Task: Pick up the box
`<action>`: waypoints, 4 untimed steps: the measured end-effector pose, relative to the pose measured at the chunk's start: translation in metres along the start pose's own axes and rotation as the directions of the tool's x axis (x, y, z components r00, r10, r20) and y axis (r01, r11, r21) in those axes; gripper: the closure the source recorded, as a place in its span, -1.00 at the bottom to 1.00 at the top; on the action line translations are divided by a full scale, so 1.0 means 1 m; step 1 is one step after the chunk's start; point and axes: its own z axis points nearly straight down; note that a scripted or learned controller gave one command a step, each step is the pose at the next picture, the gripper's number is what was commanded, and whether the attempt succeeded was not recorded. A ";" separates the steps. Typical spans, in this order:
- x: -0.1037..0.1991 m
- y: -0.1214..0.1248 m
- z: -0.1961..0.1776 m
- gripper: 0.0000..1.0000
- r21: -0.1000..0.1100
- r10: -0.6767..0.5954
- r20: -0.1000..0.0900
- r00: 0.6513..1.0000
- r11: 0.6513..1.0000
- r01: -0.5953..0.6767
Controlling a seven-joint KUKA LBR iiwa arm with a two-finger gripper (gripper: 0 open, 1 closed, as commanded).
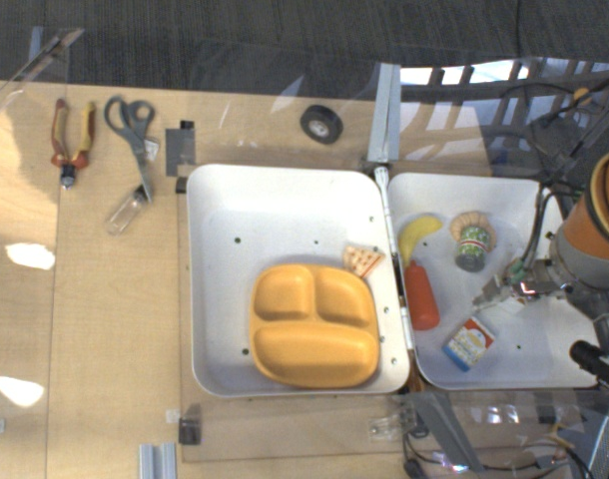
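Observation:
The box [469, 344] is small, white and blue with a red patch, and lies tilted on the floor of the right bin [544, 362] near its front. My gripper [506, 289] hangs over the middle of the right bin, a little above and to the right of the box in the view. A gap of bin floor separates it from the box, and nothing is visible in its grasp. The grey arm with its orange band [596, 218] comes in from the right edge.
Also in the right bin are a red bottle [421, 295] along the left wall, a banana [419, 233] and a round can [472, 242] at the back. A yellow compartment tray [314, 325] and a small patterned wedge [362, 260] lie in the left bin [225, 267]. Scissors [135, 138], pliers [70, 138] and a tape roll [321, 123] lie on the bench.

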 end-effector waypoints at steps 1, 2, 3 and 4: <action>0.035 -0.010 0.033 -1.00 0.005 0.055 -0.004 0.998 0.998 -0.055; 0.062 -0.010 0.038 -1.00 -0.006 0.068 0.008 0.998 0.998 -0.068; 0.061 -0.010 0.038 -1.00 -0.009 -0.082 0.015 0.997 0.997 0.082; 0.069 -0.012 0.037 -1.00 -0.009 0.078 0.025 0.997 0.997 -0.078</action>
